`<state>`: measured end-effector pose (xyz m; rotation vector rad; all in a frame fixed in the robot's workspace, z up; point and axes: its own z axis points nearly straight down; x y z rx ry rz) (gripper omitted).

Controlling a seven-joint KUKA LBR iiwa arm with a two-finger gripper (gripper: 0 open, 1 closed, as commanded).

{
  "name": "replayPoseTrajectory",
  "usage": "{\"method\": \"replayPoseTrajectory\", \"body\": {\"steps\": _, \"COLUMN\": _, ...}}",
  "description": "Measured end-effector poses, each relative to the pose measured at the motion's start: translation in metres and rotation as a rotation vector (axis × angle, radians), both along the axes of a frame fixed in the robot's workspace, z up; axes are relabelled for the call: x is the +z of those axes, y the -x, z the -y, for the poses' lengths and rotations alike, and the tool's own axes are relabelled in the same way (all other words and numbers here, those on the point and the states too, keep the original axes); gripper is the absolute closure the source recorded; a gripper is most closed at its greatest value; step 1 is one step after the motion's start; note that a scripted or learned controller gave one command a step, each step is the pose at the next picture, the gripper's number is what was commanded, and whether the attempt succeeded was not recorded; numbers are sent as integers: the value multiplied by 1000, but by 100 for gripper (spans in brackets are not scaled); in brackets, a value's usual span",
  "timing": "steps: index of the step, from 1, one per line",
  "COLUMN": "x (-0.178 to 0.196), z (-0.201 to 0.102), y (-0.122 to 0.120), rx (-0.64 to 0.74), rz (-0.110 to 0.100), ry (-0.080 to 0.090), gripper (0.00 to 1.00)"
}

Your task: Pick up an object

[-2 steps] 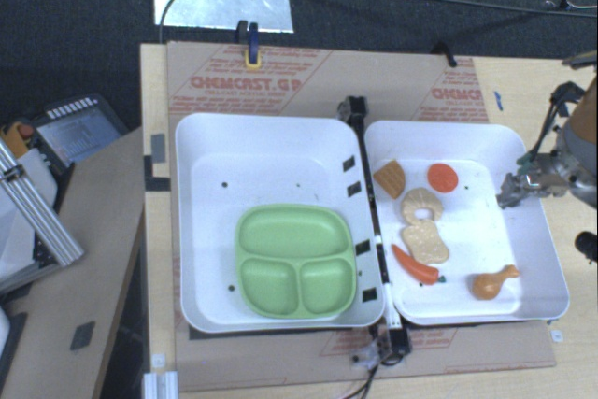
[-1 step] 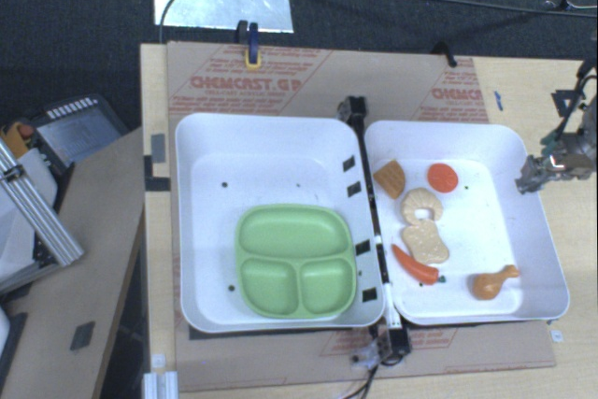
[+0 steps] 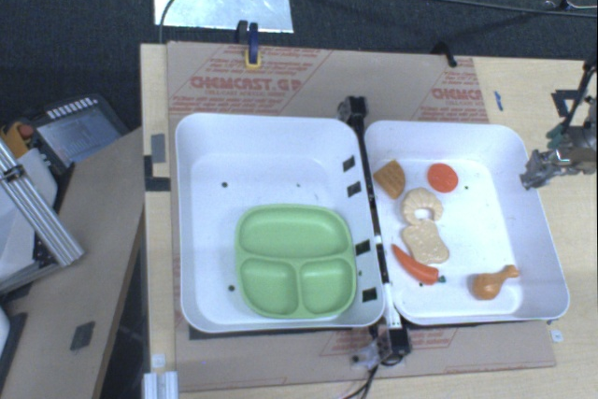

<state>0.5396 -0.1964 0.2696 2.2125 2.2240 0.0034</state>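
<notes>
Resting on cardboard sheet [image 3: 308, 70]: two bins | claw [image 3: 540, 169] state: cannot tell

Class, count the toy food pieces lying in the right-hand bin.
6. A tan wedge and a red-orange disc lie at the back; a pale ring-shaped piece and a beige slice mid-bin; a red chilli and a drumstick in front.

A small grey metal two-finger gripper [image 3: 537, 171] is seen at the right edge of the camera view, its body built of pale, angular blocks. Thin dark cables and a slim black bracket are carried above it. Finer details, such as screws or markings, are lost to blur.
</notes>
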Motion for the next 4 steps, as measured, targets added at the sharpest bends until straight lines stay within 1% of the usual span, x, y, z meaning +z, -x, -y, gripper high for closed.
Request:
{"method": "replayPoseTrajectory", "body": {"steps": 1, "x": 2, "z": -53, "y": -4, "rx": 5, "rz": -2, "ry": -3, "gripper": 100}}
{"method": "replayPoseTrajectory", "body": {"steps": 2, "x": -16, "z": -108, "y": -1, "rx": 5, "rz": -3, "ry": -4, "gripper": 100}}
{"method": "replayPoseTrajectory", "body": {"steps": 3, "x": -17, "z": -165, "y": 12, "rx": 5, "rz": -4, "ry": -4, "gripper": 100}}
{"method": "replayPoseTrajectory", "body": {"steps": 4, "x": -31, "z": -225, "y": 11, "rx": 5, "rz": -5, "ry": -4, "gripper": 100}}
